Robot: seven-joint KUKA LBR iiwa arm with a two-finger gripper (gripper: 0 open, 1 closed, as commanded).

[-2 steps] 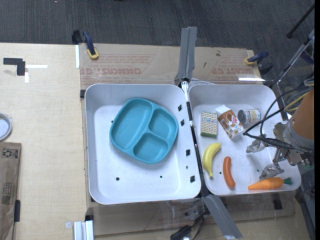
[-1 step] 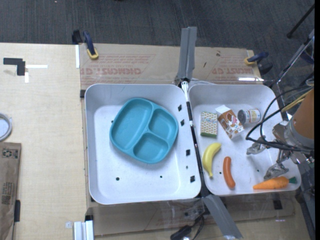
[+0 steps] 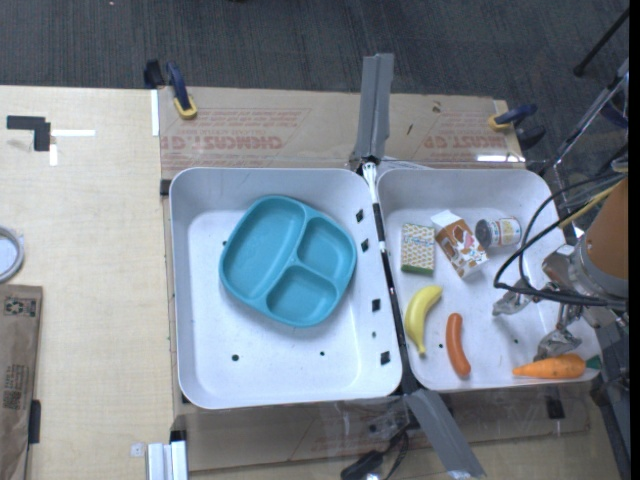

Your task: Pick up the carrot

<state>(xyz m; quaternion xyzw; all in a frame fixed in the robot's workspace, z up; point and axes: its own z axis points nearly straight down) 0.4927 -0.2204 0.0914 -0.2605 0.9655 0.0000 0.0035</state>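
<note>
One carrot, one banana, one sausage (right bin); pincer spread open above.

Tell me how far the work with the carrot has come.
Done: the hand is inside the right bin, just above the carrot. In hand: the approach for a grasp. Left: the carrot lies on the bin floor near the front right corner, not gripped, so grasping and lifting remain.
</note>
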